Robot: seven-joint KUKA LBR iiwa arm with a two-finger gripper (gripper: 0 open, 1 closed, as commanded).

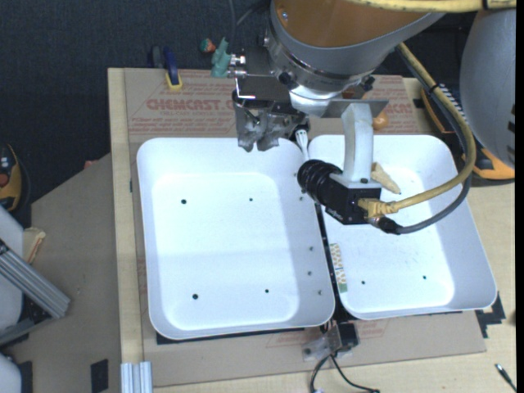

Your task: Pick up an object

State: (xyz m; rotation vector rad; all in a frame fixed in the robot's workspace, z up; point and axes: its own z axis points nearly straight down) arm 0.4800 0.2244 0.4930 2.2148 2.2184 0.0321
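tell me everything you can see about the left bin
The left bin is a shallow white tray with rounded corners and a raised rim, plastic by its look. Small dark dots mark its floor. It sits flat on a brown board, edge to edge with the right bin. The gripper hangs over its far rim.

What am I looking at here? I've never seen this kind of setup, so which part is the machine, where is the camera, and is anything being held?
One camera looks down at a slant on a bench. The big grey and orange shape at the top is the robot arm. Its gripper hangs over the far edge of the left bin, and I see nothing in it. Beside that is the right bin, with a small tan object near its far side, partly behind black hardware with a yellow cable.
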